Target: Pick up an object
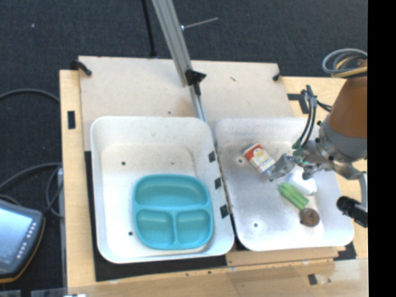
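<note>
Objects to pick lie in the right bin: a small red and white packet toward the middle, a green stick-shaped piece lower down, a white item just above it, and a small brown round thing near the lower right. The left bin holds a teal divided plate. The gripper hangs low over the right bin, between the packet and the green piece; whether it is open or closed, and whether it has hold of anything, cannot be told from this slant. Judging by position, the packet or the green piece is the likeliest target. A good attempt would centre on one item alone, well apart from its neighbours, approach squarely across its narrow side, and close fully before lifting.
</note>
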### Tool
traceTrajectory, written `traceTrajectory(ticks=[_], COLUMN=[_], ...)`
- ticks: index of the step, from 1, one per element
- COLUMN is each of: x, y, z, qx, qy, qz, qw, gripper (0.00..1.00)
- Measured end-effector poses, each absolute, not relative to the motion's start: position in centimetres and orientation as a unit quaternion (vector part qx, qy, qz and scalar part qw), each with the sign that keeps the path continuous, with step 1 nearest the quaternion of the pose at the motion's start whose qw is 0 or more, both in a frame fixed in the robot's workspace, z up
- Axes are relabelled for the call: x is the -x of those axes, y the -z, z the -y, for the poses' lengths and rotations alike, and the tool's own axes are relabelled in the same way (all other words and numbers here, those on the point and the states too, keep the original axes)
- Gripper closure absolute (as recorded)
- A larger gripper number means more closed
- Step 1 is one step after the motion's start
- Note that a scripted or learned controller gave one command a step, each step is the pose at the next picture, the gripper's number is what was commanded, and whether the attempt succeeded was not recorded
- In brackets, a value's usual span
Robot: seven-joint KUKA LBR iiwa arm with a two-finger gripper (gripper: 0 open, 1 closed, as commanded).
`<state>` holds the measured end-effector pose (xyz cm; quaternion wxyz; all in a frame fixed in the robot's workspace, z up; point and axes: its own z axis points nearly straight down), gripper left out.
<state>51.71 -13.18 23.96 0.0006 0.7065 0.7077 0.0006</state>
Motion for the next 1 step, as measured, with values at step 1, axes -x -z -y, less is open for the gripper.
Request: traceTrajectory(ticks=[1], x=[-51.82], y=[-25.08], z=[13.31], qx=[-0.708], qy=[-0.0015], qz=[-0.706], qw=[0.002], gripper=[1.00])
